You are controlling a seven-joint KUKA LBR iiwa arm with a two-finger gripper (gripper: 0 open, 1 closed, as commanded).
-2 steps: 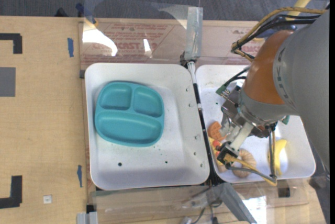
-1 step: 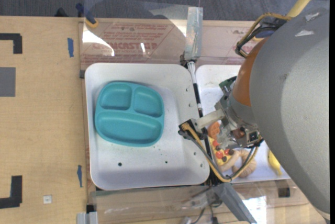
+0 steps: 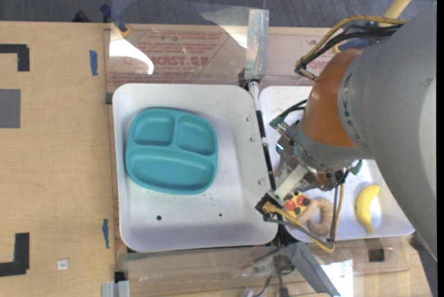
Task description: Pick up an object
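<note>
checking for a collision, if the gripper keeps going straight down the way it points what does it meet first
Most likely the small yellow toy with red dots lying in the right bin, directly under the gripper; the tan ring-shaped toy sits just beside it. Depth is hard to judge.

Bright, even light; glare on clear sheet [image 3: 173,46]; sharp.

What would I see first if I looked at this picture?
The big grey and orange robot arm on the right, reaching down into the right bin. Its hand hangs near a pizza slice toy, with a yellow banana close by. A teal divided plate sits in the left bin.
</note>
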